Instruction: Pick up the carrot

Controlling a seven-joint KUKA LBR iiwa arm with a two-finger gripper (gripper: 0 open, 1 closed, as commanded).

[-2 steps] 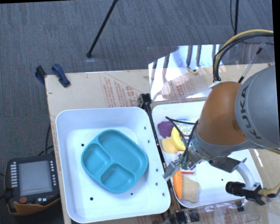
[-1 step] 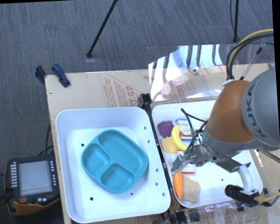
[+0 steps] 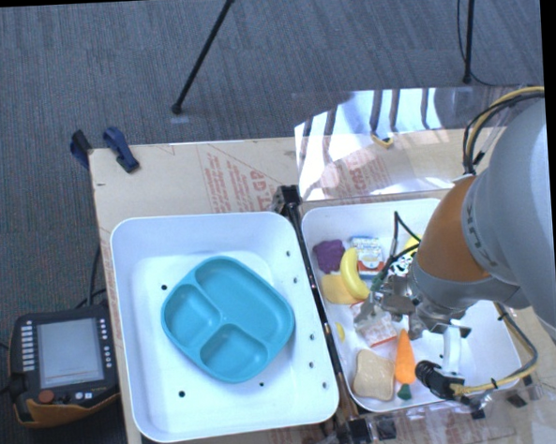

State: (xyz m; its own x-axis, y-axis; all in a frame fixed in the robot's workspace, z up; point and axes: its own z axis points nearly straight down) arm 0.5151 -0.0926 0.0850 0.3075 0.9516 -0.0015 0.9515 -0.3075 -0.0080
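Note:
The orange carrot (image 3: pixel 404 354) lies in the right bin (image 3: pixel 511 348) near its front wall, pointing roughly front to back, with its green top toward the front. My gripper (image 3: pixel 385 306) hangs low over the middle of that bin, just behind and slightly left of the carrot. The carrot rests on the bin floor, apart from the gripper. The grey arm with its orange band (image 3: pixel 453 248) covers much of the bin's right half.
Around the gripper are a banana (image 3: pixel 352 273), a purple piece (image 3: pixel 329 254), a small white carton (image 3: pixel 366 250) and a bread slice (image 3: pixel 373 375) left of the carrot. The left bin (image 3: pixel 135 272) holds a blue divided plate (image 3: pixel 228 318).

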